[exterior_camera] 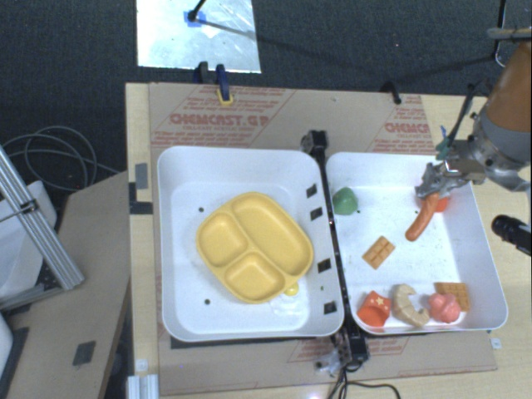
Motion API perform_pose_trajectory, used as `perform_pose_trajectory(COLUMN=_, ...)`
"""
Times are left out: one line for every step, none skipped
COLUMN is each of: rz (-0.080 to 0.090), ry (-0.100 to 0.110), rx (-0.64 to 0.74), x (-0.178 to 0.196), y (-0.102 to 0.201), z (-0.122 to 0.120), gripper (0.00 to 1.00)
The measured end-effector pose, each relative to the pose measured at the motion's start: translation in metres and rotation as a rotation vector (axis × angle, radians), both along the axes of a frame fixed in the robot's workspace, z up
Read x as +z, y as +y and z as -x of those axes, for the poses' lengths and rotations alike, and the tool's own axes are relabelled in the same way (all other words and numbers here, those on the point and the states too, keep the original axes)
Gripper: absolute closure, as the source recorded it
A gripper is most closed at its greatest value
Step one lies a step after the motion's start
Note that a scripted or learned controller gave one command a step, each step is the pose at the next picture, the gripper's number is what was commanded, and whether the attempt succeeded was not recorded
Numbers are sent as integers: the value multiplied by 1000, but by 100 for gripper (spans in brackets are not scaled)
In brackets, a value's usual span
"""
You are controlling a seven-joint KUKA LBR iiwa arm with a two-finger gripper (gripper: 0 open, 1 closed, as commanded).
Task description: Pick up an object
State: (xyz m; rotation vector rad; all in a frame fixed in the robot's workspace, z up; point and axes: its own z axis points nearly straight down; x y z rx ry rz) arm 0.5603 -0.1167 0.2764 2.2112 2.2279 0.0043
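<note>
Fingers pinch the top end of the carrot, which slants down toward the left near the far right corner of the right bin. Ball lies by that bin's far left corner, cracker near its middle. Along its near edge sit a red piece, a bread piece, a pink piece and a waffle. Left bin holds a yellow tray.
</note>
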Motion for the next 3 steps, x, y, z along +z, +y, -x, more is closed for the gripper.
perform_pose_trajectory(rz=3, ry=0, rx=-8, x=-12, y=-29, z=-11, gripper=100)
perform_pose_trajectory(rz=-1, ry=2, rx=3, x=-3, y=41, z=-1, gripper=100)
perform_pose_trajectory(rz=-2, ry=5, rx=1, x=-8, y=90, z=30, gripper=100)
